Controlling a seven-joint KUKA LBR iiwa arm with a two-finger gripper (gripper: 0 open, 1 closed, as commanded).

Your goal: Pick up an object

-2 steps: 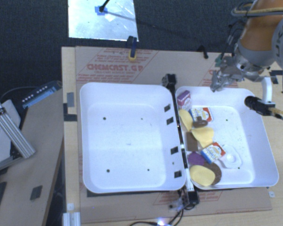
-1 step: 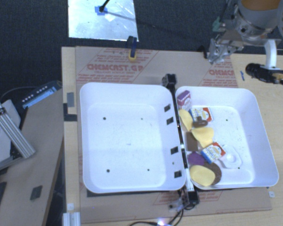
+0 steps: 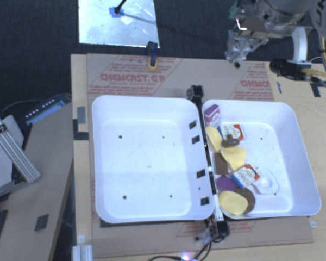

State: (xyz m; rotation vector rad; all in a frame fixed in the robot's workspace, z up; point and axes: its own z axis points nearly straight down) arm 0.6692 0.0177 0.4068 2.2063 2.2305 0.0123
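Nearest my camera, at the front edge of the worktop (image 3: 152, 238), I see a small tangle of wires and a clip (image 3: 214, 232) where the two bins meet. Just behind it, in the right bin (image 3: 293, 145), the objects lie crowded against the left wall, running in a loose line from front to back. At the front sits a pale yellow disc (image 3: 232, 202) resting partly on a dark brown round piece (image 3: 250, 199). Beside and behind these I make out a purple piece (image 3: 224, 182), then a small white packet with orange and blue print (image 3: 245, 175), its long axis slanting from front left to back right. A white round lid-like thing (image 3: 267, 184) lies just right of that packet. Further back comes a second yellow piece (image 3: 233, 156), roughly heart-shaped, then a narrow yellow one (image 3: 213, 138) lying lengthwise along the wall. A second printed packet (image 3: 231, 131) sits beside it, with a small brown piece (image 3: 231, 142) touching its front edge. Farthest back in the row is a small purple and white carton (image 3: 211, 113).

The left bin (image 3: 106, 162) shows bare white floor with a few dark specks.

Beyond the bins, above the brown board at the back right, the hand (image 3: 237, 50) hangs well clear of the objects, holding nothing I can see; I cannot tell whether its fingers are spread or closed.
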